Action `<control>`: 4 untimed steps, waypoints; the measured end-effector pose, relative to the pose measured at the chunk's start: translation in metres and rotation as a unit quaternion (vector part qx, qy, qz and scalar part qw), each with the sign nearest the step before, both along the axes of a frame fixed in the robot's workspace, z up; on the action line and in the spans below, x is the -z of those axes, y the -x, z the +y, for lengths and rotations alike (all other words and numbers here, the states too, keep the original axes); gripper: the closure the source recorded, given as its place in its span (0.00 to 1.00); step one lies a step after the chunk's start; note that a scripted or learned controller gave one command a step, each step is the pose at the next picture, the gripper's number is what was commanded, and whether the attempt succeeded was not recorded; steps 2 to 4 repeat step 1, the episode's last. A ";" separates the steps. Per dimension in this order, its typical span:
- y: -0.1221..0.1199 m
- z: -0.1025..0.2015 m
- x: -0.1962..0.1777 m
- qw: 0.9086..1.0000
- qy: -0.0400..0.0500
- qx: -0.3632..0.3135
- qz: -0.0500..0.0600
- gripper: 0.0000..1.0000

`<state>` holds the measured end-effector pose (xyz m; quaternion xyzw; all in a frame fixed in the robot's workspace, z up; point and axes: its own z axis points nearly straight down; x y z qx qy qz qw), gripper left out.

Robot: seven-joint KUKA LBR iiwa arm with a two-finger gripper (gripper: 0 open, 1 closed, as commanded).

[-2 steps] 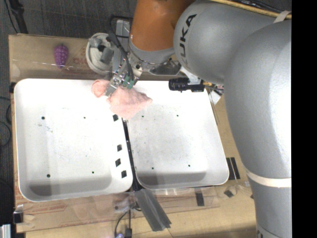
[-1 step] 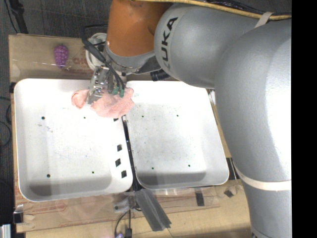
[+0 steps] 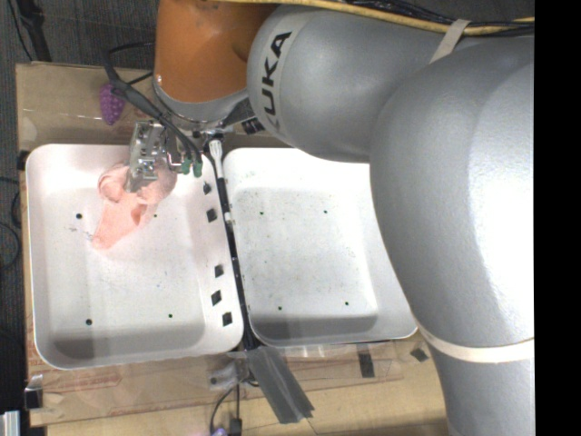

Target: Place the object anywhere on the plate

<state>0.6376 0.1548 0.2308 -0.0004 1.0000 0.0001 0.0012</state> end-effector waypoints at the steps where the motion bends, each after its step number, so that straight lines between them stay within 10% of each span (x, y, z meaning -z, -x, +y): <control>1: 0.000 0.000 0.000 1.000 0.000 0.000 0.000 0.00; 4: 0.000 0.000 0.000 1.000 0.000 0.000 0.000 0.00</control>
